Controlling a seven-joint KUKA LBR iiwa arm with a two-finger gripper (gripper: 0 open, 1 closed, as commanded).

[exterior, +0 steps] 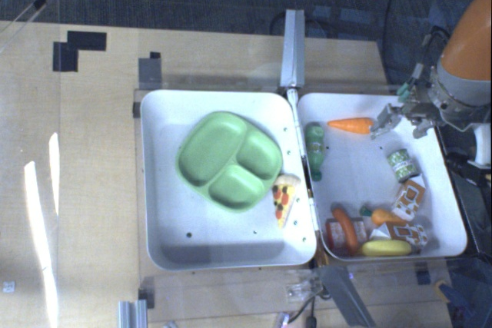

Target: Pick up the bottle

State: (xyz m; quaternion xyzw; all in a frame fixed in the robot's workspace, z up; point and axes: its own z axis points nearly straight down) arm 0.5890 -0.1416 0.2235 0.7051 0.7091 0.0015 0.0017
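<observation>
The bottle (314, 150) is green and lies on its side along the left wall of the right bin (450, 188), its cap pointing toward the near edge. My gripper (401, 124) hangs over the far right part of that bin, well to the right of the bottle and apart from it. Its two fingers are spread open with nothing between them. An orange carrot (350, 126) lies between the gripper and the bottle.
Also in the right bin are a small green-labelled can (400, 164), a carton (409, 198), a second small carrot (382, 217), a banana (386, 247) and a red item (344, 233). The left bin (161, 226) holds a green divided plate (229, 160) and a pizza slice (284, 198).
</observation>
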